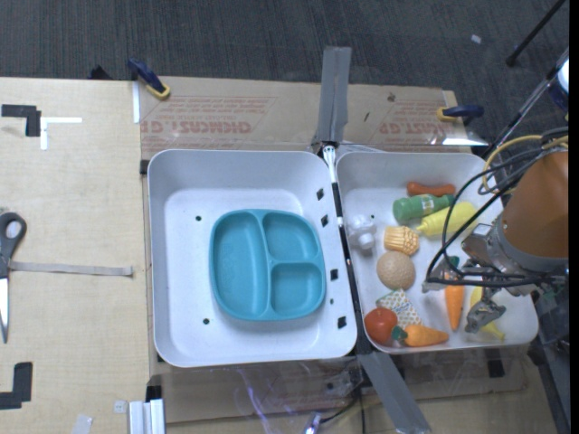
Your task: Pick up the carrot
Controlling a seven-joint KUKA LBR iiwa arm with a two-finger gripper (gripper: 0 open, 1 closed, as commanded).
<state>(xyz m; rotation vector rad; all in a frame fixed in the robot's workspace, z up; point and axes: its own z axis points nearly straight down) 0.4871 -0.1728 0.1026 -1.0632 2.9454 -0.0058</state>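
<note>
Gripper (481, 307) hangs low in right bin (362, 183), lower right of frame, beside carrot (453, 306); claw state cannot tell. Carrot not lifted; grasp and lift remain.

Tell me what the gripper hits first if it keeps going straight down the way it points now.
Most likely the carrot: the gripper hangs over the right bin with that upright orange piece directly beneath or just beside it. Depth is hard to judge from this slanted view, so it could instead meet the bin floor alongside.

Right bin (362, 165) crowded: carrot (453, 306) hemmed between arm (534, 215), cables (461, 242) and tomato (381, 324); left bin (172, 206) open around the teal plate (269, 265).
</note>
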